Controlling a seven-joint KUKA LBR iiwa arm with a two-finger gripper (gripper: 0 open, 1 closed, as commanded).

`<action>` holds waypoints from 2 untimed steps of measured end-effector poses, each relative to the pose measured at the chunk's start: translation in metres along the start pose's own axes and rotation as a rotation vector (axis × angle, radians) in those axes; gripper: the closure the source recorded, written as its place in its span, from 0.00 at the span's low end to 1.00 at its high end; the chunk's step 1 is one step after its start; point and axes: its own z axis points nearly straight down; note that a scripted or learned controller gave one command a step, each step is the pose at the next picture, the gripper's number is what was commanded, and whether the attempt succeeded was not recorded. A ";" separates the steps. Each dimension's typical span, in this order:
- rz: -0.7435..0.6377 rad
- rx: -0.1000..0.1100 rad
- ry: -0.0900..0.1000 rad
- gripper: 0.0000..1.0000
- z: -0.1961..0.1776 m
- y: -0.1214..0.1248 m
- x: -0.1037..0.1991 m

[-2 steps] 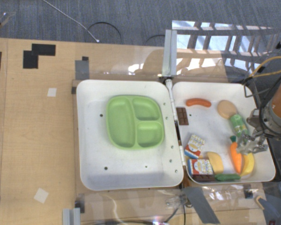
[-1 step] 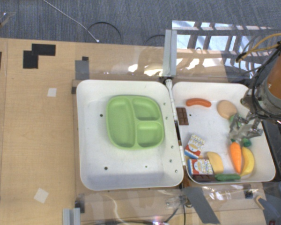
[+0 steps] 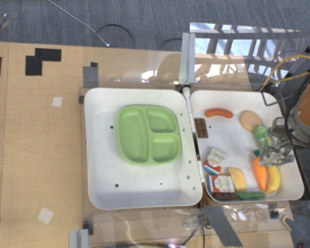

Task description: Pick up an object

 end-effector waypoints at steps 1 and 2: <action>0.316 0.010 -0.003 1.00 -0.069 0.044 -0.032; 0.062 0.000 0.000 1.00 0.022 0.001 0.017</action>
